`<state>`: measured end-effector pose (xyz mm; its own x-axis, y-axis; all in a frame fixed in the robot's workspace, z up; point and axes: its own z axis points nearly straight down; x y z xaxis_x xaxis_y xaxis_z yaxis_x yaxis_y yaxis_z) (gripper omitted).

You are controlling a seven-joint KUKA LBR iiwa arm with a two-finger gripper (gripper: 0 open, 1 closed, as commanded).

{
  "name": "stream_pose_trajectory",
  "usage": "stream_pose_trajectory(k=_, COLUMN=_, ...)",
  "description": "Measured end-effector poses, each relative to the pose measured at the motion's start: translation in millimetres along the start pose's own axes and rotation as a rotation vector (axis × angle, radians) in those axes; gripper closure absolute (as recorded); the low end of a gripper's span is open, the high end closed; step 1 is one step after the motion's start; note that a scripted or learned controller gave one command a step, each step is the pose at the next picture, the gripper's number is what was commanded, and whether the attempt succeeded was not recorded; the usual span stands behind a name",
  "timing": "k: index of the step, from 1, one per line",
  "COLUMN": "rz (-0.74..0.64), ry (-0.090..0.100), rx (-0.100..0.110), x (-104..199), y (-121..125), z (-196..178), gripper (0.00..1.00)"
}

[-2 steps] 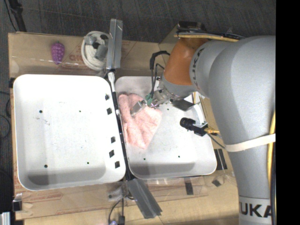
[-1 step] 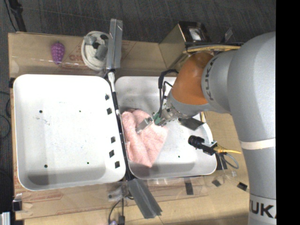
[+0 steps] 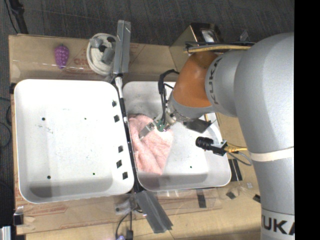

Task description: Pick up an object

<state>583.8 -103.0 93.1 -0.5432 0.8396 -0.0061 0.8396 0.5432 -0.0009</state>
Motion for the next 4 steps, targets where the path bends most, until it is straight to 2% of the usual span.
stream_pose_trajectory(k=1, rz=0.175, ry=0.006, rx=0.001, x=-44.0, y=53.0, z=1.1, gripper=0.00)
stream_pose_trajectory(k=2, rz=0.147, ry=0.008, rx=0.001, x=-25.4, y=-35.7, z=0.8, gripper=0.00)
stream_pose_trajectory(k=3, rz=0.065, ry=0.004, rx=0.000, x=-11.8, y=20.5, z=0.5, gripper=0.00)
stream_pose_trajectory(k=4, rz=0.219, ry=0.007, rx=0.001, x=38.0, y=-70.5, z=1.0, gripper=0.00)
